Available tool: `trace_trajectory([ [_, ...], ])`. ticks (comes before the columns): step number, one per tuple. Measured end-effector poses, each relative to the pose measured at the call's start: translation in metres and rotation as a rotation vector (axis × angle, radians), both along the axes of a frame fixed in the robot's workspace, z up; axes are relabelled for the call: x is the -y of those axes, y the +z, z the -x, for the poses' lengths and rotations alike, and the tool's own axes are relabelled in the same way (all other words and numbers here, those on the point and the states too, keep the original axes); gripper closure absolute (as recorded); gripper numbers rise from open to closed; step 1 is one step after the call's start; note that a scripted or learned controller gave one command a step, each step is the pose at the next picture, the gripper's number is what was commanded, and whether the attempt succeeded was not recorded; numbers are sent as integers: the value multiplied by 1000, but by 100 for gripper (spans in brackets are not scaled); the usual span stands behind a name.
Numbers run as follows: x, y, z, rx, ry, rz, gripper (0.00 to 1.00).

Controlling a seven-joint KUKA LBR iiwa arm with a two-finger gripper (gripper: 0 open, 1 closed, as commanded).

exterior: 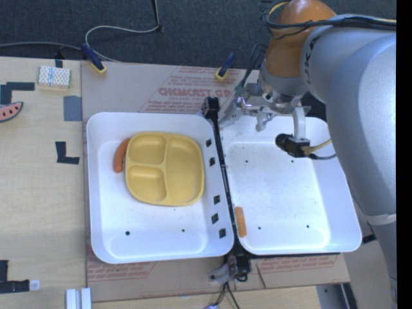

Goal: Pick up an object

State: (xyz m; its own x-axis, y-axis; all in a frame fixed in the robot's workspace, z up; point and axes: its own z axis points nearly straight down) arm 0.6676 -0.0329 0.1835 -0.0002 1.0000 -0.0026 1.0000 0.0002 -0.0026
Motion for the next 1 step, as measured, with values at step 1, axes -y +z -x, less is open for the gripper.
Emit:
trace_trajectory([
  [1,-38,0,0,1,1,-2,0],
])
